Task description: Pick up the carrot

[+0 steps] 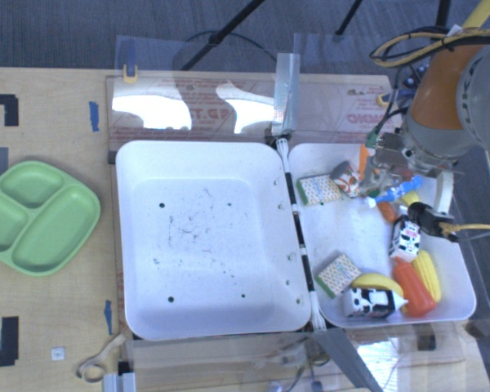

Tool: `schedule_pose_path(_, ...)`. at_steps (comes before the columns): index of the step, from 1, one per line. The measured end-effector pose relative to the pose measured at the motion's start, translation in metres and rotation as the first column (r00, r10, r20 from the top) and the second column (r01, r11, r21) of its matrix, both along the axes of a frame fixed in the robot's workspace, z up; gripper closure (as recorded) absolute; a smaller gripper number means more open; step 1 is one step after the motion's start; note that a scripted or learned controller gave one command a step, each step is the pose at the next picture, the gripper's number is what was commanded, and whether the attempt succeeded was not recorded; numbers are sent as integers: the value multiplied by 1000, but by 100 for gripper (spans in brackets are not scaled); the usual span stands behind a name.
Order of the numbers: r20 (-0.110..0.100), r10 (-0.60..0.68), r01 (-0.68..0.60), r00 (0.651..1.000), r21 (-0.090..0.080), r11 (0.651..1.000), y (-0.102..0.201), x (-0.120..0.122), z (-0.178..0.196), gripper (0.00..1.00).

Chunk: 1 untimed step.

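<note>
The carrot (412, 287), a stubby orange-red piece, lies near the front right corner of the right bin (355, 231). It rests between a yellow corn cob (429, 273) and a banana (376, 282). My gripper (382, 178) hangs low over the back of the same bin, well behind the carrot. It is above a cluster of small toys, and the wrist hides what lies directly under it.
Two black-and-white cow toys (406, 238) (370, 301), two patterned blocks (319, 189) (338, 273), a blue piece (402, 190) and a small orange piece (389, 211) crowd the right bin. The left bin (204, 235) sits beside it. A green divided plate (39, 216) lies far left.
</note>
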<state>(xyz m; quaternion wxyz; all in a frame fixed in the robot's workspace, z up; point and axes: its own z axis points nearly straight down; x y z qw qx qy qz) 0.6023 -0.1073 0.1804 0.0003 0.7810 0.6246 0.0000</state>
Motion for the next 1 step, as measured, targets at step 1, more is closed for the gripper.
schedule_pose_path(1, 0, 223, -223, 975, 0, 975, -5, -51, 73, 100)
